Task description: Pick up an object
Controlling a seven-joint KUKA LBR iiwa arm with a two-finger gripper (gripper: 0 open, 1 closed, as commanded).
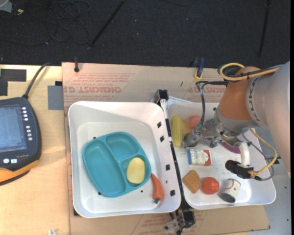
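Gripper point(198, 138): we are hovering low in the right bin point(264, 197); grip state unclear.
Corn point(177, 130): lying lengthwise, just left of us.

Two shallow white bins sit side by side on a cardboard sheet point(112, 82) printed with red lettering. The left bin point(88, 114) and the right bin point(264, 192) meet along a black divider point(169, 151). Left of the cardboard rests a handheld control pendant point(10, 131) with a grey screen (its underside is orange). Behind the bench, loose cables point(63, 13) lie across dark flooring. A blue clip point(200, 67) stands at the cardboard's far edge.
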